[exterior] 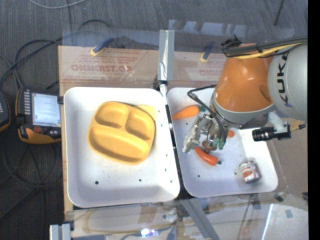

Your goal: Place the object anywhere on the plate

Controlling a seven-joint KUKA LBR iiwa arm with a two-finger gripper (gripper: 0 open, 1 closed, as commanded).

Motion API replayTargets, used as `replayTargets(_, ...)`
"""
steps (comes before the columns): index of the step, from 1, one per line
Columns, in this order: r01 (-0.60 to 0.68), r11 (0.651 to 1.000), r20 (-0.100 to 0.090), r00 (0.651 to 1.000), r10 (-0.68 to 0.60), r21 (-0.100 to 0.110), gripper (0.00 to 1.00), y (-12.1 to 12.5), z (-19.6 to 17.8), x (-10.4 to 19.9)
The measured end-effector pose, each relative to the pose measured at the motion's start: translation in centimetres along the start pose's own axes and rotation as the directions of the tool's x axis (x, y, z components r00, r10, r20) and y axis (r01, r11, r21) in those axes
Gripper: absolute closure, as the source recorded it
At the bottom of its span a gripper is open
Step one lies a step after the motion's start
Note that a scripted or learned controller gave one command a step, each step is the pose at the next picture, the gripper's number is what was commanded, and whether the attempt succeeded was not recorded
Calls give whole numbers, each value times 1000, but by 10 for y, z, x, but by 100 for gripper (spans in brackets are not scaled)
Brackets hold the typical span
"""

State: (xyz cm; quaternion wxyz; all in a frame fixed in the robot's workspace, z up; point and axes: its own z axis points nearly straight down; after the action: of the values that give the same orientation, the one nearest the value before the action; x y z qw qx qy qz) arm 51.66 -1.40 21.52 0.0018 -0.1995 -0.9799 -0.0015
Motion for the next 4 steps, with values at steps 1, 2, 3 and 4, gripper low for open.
replayTargets(1,-37,999,-1,999,37,2,100,74,28,-48)
replayTargets(2,79,997,0,997,-79,5,100,140,32,0)
replayTargets(3,-126,992,-3,992,126,4,100,125,76,11)
replayTargets(4,-288,958,-5,958,288,6,100,141,96,-25)
